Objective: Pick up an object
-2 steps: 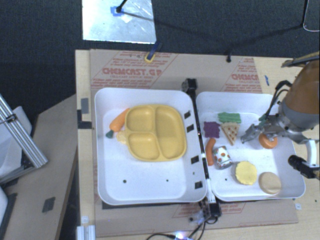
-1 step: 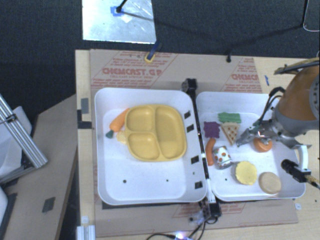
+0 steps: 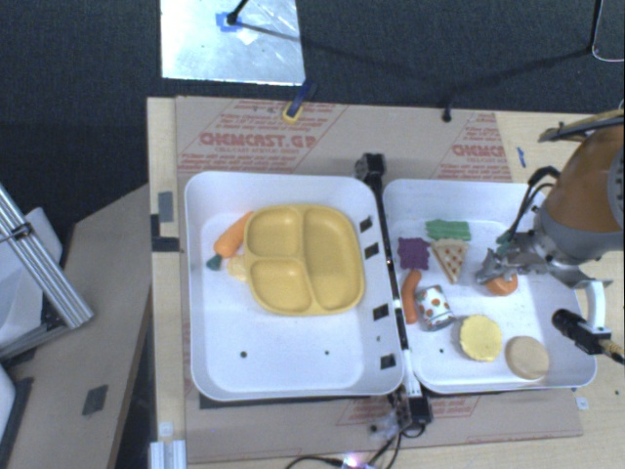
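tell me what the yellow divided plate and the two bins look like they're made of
The yellow plate looks like moulded plastic with a smooth matte finish: even colour, rounded compartment ridges, soft sheen. The left bin and right bin look like thin formed white plastic, semi-gloss, with rounded corners and raised lips; this view leaves the exact material open.

Robotics laboratory: bins [image 3: 293, 384] of toy food on protective-film sheeting [image 3: 264, 137], aluminium framing [image 3: 39, 262], dark carpet [image 3: 78, 66].
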`<state>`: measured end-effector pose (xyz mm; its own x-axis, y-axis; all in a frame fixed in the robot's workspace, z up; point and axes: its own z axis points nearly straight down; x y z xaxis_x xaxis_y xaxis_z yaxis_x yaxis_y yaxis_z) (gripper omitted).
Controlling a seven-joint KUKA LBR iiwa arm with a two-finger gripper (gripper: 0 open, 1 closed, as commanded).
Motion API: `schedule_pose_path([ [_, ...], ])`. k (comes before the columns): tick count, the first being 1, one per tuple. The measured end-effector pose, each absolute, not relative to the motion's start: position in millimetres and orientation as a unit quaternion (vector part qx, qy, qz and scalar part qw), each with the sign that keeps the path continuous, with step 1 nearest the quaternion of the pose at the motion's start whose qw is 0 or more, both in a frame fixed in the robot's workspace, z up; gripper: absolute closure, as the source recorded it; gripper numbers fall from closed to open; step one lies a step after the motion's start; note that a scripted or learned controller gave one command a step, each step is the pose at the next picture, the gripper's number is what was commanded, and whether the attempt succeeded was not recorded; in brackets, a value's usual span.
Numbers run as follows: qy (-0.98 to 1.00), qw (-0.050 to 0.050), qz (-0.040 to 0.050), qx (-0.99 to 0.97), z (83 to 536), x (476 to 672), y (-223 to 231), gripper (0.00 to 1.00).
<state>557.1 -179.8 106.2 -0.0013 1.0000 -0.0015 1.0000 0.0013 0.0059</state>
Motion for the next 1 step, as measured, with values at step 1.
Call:
schedule_pose_path([
  [1, 0.709, 0.003, 0.0016, 0.706, 153.3, 566.2, -177.0, 1.00],
])
